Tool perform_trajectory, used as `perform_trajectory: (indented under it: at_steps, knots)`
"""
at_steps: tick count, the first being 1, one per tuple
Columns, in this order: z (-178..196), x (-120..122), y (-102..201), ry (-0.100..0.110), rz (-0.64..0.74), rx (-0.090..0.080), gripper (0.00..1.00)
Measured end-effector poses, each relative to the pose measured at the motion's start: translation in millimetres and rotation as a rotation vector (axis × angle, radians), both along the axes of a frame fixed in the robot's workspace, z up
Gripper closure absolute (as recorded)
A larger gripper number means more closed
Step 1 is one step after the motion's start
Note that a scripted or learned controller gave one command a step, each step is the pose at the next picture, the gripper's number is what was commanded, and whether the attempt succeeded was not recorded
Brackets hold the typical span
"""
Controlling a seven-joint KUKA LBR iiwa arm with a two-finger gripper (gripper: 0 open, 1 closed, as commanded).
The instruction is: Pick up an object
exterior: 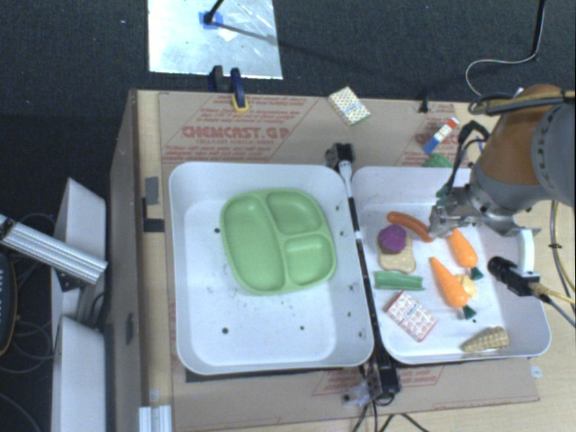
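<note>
Nearest the lens, at the front of the right bin (520, 318): a waffle cone (486, 338) and, to its left, a red-checked packet (411, 316). Farther back, an orange carrot (447, 280) with a yellow bit (469, 287) at its near end, and a second carrot (463, 248) close behind. Left of those, a green strip (398, 280), a toast slice (397, 261) topped by a purple lump (392, 238), and a red sausage (409, 224). Just right of the sausage, the gripper (445, 219), low over the bin's far half. Cannot tell how far open, nor whether holding anything. Hemmed in closely: sausage to the left, second carrot right in front. In the left bin (207, 322), a green divided plate (278, 241). Beyond the bins on the surface (252, 133), a small patterned block (348, 105) and a red-and-blue piece (441, 136).
</note>
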State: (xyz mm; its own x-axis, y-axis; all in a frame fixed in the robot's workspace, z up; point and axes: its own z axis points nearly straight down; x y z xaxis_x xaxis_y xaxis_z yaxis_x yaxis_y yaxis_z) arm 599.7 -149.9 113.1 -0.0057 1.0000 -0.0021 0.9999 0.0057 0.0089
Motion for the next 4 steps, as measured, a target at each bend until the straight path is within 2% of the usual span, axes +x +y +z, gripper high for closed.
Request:
perform_trajectory:
  at_steps: [1, 2, 3, 4]
  knots:
    - [0, 0, 0, 0.000, 0.000, 0.000, 0.00]
    - [-29, 50, 35, 0.007, 0.000, 0.003, 0.00]
    - [-18, 51, 33, 0.004, 0.002, 0.001, 1.00]
    - [87, 45, 120, 0.002, 0.000, 0.004, 1.00]
